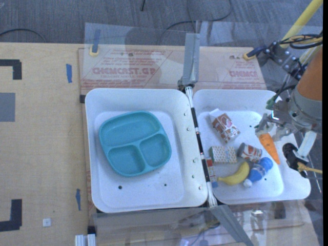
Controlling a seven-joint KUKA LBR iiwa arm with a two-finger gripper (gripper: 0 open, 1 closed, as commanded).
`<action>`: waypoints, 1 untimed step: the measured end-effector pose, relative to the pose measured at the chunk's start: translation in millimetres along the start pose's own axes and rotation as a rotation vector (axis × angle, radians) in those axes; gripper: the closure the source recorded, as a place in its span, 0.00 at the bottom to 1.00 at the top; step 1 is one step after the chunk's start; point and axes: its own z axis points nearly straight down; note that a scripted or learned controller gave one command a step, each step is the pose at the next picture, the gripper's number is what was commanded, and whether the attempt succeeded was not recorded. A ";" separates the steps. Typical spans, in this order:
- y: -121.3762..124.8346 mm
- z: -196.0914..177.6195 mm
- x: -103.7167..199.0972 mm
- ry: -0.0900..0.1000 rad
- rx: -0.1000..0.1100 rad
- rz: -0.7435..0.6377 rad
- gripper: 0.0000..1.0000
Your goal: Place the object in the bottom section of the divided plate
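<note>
Two bins: teal divided plate (134, 143) left, claw (277, 128) over carrot (268, 146).

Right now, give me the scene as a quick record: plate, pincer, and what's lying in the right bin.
plate: teal divided plate, left bin, nothing in its sections
pincer: over right bin's right side at about, above the carrot
right bin items: banana, blue bottle, carrot, red-and-white carton, small patterned box, small can
held: nothing seen between the fingers
</note>
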 end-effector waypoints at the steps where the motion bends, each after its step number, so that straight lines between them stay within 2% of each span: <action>1: 18.1 -57.1 116.1 0.001 -0.001 -0.151 1.00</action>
